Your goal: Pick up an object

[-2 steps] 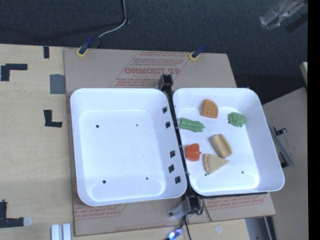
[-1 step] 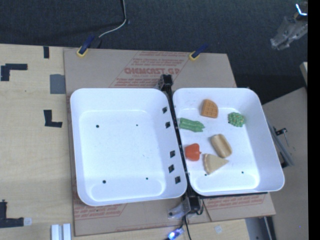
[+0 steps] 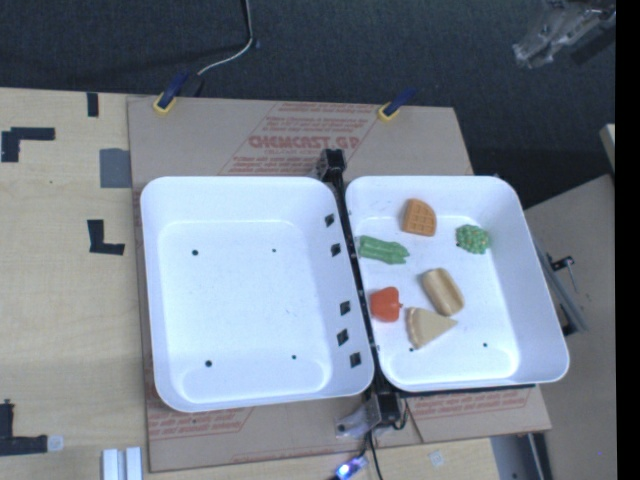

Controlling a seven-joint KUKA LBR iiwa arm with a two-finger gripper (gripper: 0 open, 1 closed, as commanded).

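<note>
The right bin (image 3: 505, 363) holds several toy foods. An orange waffle piece (image 3: 419, 217) lies near its back, with a green broccoli floret (image 3: 473, 238) to its right. A long green pod (image 3: 383, 250) rests by the left wall. Lower down sit a red piece (image 3: 385, 303), a tan bread roll (image 3: 442, 291) and a pale wedge (image 3: 428, 326), close together. My gripper (image 3: 560, 30) hangs blurred at the top right corner, high above the dark floor and well beyond the bin's far right corner, with nothing seen in it.
The left bin (image 3: 160, 268) stands beside the right one, joined by a black hinge strip (image 3: 345, 268). Both rest on a cardboard sheet (image 3: 300, 143) held by two clamps at the back. A cable (image 3: 235, 48) trails across the dark floor behind.
</note>
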